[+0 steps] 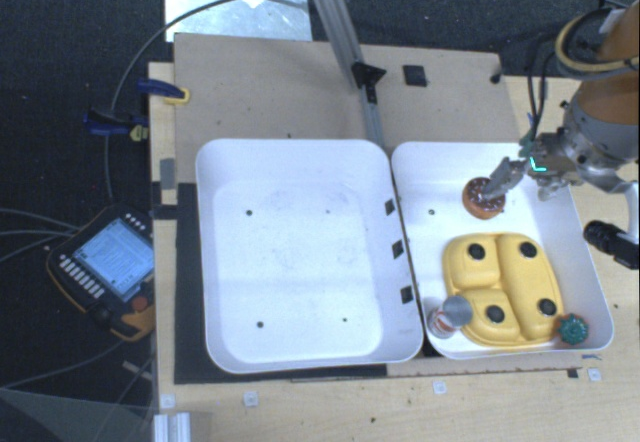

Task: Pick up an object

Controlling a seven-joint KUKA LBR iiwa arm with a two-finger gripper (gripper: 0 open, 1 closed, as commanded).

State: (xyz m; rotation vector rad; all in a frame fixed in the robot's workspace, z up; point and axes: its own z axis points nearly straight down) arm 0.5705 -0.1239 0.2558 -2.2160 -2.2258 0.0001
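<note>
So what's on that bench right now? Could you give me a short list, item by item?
left bin: white, shallow
right bin: white, holds the objects
yellow object: large, with four dark spots, near the right bin's front
brown round object: at the back of the right bin, under the tool
tool: right at the brown round object
small grey object: front left of the yellow object
small green object: front right corner

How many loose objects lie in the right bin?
4: a brown round piece at the back under the gripper, a large yellow block in the middle, a grey disc front left, a green ball front right.
</note>
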